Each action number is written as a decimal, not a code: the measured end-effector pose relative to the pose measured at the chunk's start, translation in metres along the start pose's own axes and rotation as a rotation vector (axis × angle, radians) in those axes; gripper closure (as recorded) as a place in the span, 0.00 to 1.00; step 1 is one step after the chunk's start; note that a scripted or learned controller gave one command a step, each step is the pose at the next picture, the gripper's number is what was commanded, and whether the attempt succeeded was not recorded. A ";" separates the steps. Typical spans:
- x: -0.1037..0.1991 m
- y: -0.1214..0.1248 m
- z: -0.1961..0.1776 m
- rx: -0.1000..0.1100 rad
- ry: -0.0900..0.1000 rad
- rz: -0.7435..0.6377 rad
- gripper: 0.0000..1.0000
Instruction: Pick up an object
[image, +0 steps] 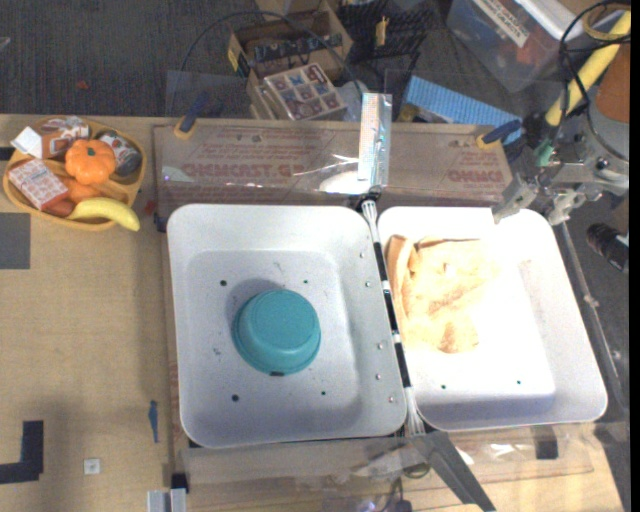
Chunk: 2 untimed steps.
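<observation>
Lying crumpled in the right bin (560, 395), a pale yellow cloth (440, 290) takes up that bin's near-left part, its left edge bunched against the wall beside the divider between the two bins. It looks like the softest candidate for a pick: light, limp, and likely to sag and trail once lifted, so a pinch on a raised fold near the middle of the heap would probably hold better than a grab at a flat thin edge. Nothing about it seems fragile or slippery.

The other candidate is a teal bowl (277, 331), sitting upside down near the middle of the left bin (200, 250). It appears rigid and smooth (plastic, by the look of it), and with the rim face down against the floor there is little for two fingers to close around except the rounded dome, which could well slip out.

The gripper (525, 195) hangs over the far-right corner of the right bin, well apart from the cloth and far from the bowl. Nothing is visibly held by it; whether it is spread or closed I cannot tell, because the tool is small and partly lost among cables and clutter at that corner.

Outward from the bins, a basket of toy food (70, 180) with a banana and a small pumpkin sits at the bench's far-left end.
</observation>
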<state>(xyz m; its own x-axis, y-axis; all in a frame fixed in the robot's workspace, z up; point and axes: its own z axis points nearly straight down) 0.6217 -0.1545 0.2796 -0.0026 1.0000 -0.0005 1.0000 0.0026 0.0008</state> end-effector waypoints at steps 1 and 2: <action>0.040 -0.022 0.041 0.000 0.000 -0.128 0.00; -0.030 -0.007 0.150 -0.001 0.000 -0.168 0.00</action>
<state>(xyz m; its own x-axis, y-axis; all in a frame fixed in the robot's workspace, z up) 0.6145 -0.1848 0.1293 -0.1697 0.9855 -0.0010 0.9855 0.1697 0.0018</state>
